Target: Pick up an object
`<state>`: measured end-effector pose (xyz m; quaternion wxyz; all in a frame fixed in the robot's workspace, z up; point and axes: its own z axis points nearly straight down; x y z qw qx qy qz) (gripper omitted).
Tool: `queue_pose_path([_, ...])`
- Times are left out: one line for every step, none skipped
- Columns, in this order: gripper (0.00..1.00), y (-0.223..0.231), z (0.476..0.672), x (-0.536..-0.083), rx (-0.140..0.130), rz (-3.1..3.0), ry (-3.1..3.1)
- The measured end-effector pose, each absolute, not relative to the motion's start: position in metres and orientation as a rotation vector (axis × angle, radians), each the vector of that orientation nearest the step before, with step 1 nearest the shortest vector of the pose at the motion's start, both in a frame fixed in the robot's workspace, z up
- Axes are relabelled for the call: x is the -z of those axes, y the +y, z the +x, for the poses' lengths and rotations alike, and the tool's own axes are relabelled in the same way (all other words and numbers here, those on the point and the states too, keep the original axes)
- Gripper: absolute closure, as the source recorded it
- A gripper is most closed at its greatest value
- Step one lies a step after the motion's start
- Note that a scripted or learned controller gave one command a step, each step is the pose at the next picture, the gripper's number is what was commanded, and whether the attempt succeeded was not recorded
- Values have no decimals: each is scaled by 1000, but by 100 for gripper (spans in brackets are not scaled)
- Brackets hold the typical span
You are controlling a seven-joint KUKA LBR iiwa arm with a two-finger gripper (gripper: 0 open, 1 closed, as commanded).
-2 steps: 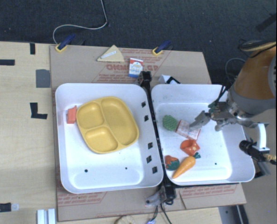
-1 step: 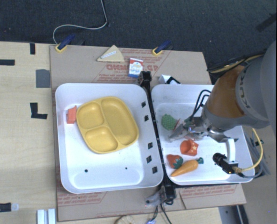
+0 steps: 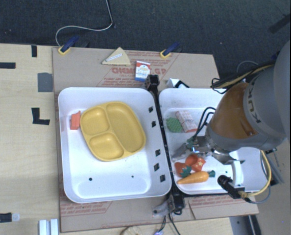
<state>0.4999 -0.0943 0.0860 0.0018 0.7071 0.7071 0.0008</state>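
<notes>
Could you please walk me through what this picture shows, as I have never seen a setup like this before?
This is one camera fixed above a bench, looking down at a slant. The big grey shape with an orange band is a robot arm reaching in from the right; a program drives it to pick things up. Its gripper hangs low over the right bin, above a toy tomato, a toy carrot, a green piece and a small packet. I cannot tell whether it holds anything. The left bin holds a yellow divided plate and a small orange block. Both bins sit on a cardboard sheet.
</notes>
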Motion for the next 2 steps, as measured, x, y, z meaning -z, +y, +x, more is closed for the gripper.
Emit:
queue_pose_path([0,-132,584,-87,-4,2215,2218])
queue_pose_path([0,-95,636,-85,-3,2217,2223])
